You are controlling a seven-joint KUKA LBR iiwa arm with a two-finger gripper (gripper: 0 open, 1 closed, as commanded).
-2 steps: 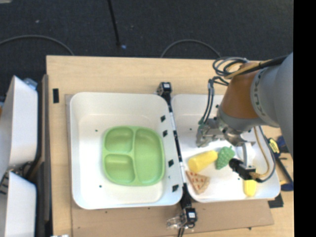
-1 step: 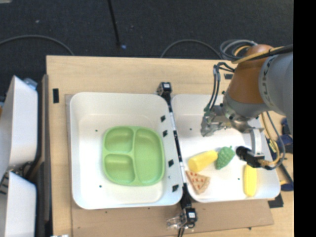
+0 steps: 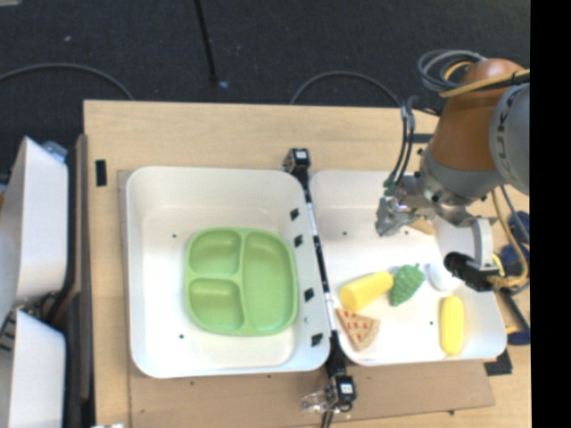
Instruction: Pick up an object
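While the grey arm (image 3: 473,150) with its orange band reaches in from the right, the gripper (image 3: 393,217) hangs above the bare far half of the right bin (image 3: 348,199). From this angle its metal tip is a small dark tangle, and I cannot tell whether it is parted or closed. Nothing can be seen gripped in it.

The things to pick all lie in the near half of that bin, apart from the gripper. A stubby yellow cylinder (image 3: 366,289), smooth and matte, lies tilted near the middle. Just beside its right end sits a knobbly green cluster (image 3: 407,284), bumpy like a bunch of grapes or a floret. Nearer the front edge, close to the wall between the bins, lies a flat pizza slice (image 3: 359,328), a tan wedge with an orange-red cross-hatched top. To the right a smooth, glossy yellow oblong (image 3: 452,324) with rounded ends lies lengthwise. A small rounded white piece (image 3: 437,277) sits beside the green cluster, too pale against the bin to make out.

The left bin (image 3: 156,212), shallow, white and round-cornered, holds a pale green divided plate (image 3: 241,281) of smooth plastic with three compartments, lying flat. Both bins rest on a light wooden bench (image 3: 196,127).
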